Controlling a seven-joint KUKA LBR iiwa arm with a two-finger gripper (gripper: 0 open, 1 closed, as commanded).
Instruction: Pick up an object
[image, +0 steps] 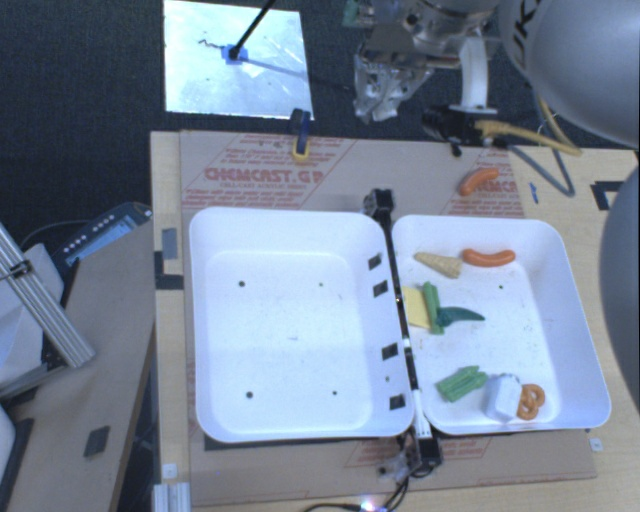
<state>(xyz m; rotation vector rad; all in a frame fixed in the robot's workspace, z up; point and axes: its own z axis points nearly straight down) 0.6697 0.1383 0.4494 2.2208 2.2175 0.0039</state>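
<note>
My gripper (379, 92) hangs high above the far edge of the bench, beyond both bins, open with nothing between its fingers. The right bin (575, 330) holds an orange sausage (488, 257), a pale yellow wedge (438, 263), a yellow block (414, 307) and a dark green pepper-like piece (447, 313). Near its front lie a light green piece (460, 382), a white object (503, 397) and an orange pretzel (532, 401). A second orange sausage (479, 181) lies on the board behind the right bin.
The left bin (290, 330) sits beside the right one, with a black divider strip (392, 300) between them. A yellow and blue clamp (300, 136) stands behind the left bin. Cables (515, 135) trail at the back right. A shiny sheet (238, 58) lies on the floor.
</note>
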